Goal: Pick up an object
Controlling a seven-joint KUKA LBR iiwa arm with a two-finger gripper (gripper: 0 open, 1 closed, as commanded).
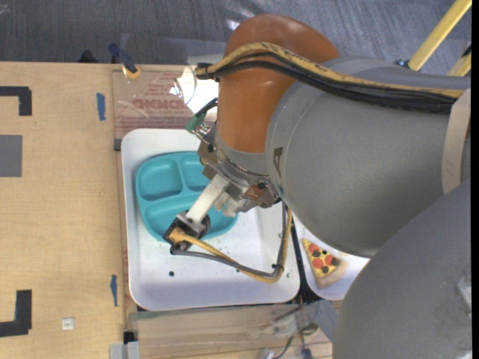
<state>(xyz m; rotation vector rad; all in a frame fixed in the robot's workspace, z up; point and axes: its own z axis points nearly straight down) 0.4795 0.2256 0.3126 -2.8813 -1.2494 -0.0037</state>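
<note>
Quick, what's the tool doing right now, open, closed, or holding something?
Tool: cannot be told; the arm covers it above the teal tray.

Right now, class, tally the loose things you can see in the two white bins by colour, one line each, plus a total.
Teal: 1, a teal divided plastic tray
Tan with red toppings: 1, a toy pizza slice
Total: 2 in view; the grey arm may hide more.

Grey carpet [112, 6]; tan bench [60, 200] (blue tape [100, 105])

Arm [359, 148] over teal tray [159, 187]; seemingly pizza slice [323, 262] beside.
</note>
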